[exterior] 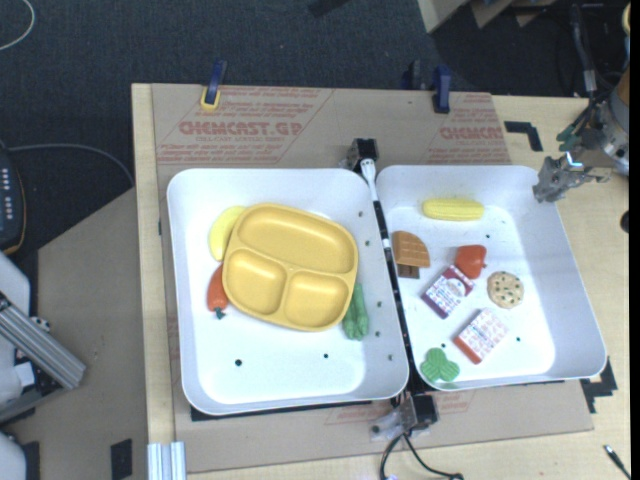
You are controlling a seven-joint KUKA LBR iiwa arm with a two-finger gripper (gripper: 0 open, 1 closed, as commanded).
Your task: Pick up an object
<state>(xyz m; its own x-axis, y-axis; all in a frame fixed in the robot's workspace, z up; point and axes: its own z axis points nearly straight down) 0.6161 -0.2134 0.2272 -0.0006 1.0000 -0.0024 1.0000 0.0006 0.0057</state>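
Observation:
My gripper (556, 180) hangs at the far right, above the upper right rim of the right bin (560, 268); nothing shows between its fingers. The right bin holds a yellow corn cob (452, 209), a brown bread-like piece (409, 253), a red piece (470, 260), a cookie (506, 289), two red-and-white packets (447, 293) (481, 335) and a green piece (439, 366). All of them lie well to the left of and below the gripper.
The left bin (200, 348) carries a yellow divided tray (288, 265), with a yellow item (223, 232), a red-orange item (216, 291) and a green item (356, 314) partly tucked at its edges. Clamps (211, 90) (441, 86) sit on the cardboard at the back.

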